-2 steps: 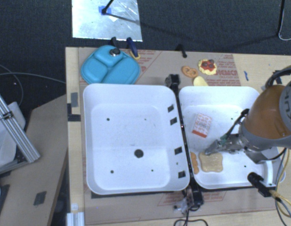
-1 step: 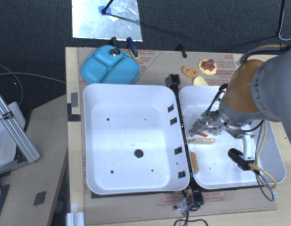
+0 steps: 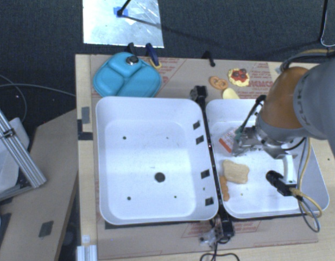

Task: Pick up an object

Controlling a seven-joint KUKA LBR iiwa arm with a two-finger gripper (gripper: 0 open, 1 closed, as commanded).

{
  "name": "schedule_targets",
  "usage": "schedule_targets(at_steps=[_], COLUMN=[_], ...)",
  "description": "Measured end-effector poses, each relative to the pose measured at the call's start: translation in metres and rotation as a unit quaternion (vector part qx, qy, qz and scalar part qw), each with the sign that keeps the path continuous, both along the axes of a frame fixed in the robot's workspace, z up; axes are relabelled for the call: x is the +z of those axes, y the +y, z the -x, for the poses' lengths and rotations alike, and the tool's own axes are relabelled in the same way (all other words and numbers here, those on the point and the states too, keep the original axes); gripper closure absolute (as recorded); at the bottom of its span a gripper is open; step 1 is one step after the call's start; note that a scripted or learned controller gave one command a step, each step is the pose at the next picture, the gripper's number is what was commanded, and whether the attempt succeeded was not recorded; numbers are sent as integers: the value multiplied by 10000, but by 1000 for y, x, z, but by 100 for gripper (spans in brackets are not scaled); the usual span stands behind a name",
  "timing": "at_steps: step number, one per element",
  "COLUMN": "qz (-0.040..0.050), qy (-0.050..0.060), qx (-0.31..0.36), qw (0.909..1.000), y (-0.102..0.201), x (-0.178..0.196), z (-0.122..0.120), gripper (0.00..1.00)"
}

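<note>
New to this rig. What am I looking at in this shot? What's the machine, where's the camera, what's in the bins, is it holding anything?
One camera looks down at a slant on a bench with two white bins. The grey arm with an orange band reaches in from the right; its pincer is low in the right bin, near a clear wrapper with a red piece. Whether it grips anything can't be told. Also in that bin: a tan bread-like piece and a thin orange stick. The left bin has a dark spot on its floor. Behind the bins are a blue tray and small toy foods.
</note>
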State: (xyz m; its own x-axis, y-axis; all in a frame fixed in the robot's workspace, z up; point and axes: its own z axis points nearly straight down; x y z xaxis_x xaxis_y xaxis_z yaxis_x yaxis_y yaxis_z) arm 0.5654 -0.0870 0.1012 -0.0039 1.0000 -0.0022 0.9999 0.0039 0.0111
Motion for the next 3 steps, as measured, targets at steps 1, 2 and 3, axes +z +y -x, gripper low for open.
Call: schedule_targets(at_steps=[1,2,3], qz=[-31,-28,-13], qy=[25,1,24], qx=[34,40,-20], qw=[10000,10000,10000], y=[75,136,112], x=[88,169,213], z=[51,54,79], gripper=[100,100,100])
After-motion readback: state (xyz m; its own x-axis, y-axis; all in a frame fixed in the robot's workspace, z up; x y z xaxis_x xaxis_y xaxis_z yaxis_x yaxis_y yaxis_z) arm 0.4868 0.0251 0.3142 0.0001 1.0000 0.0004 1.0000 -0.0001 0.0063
